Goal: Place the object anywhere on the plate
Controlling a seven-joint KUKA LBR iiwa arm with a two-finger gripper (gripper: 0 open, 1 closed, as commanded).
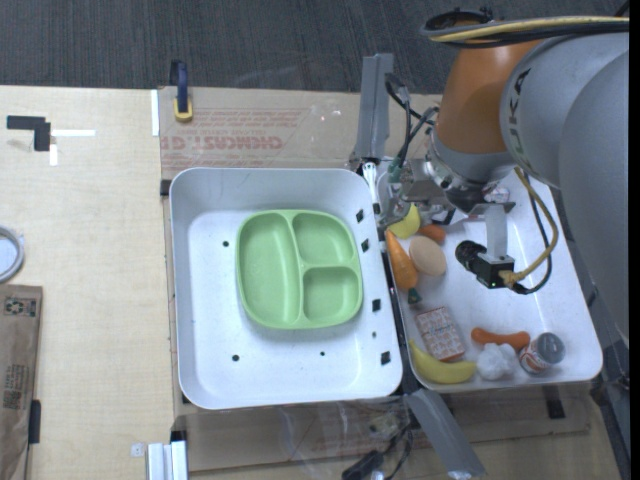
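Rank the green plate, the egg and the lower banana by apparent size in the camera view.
1. green plate
2. banana
3. egg, clearly smallest

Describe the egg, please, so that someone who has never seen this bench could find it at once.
Look in the right-hand bin, the one crowded with toy food. Near its upper left corner, just below the gripper, lies the egg, beside an orange carrot. It is the one smooth, pale beige oval there.

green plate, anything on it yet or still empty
Empty. The green plate lies in the left bin with all three compartments bare; the food items sit in the right bin.
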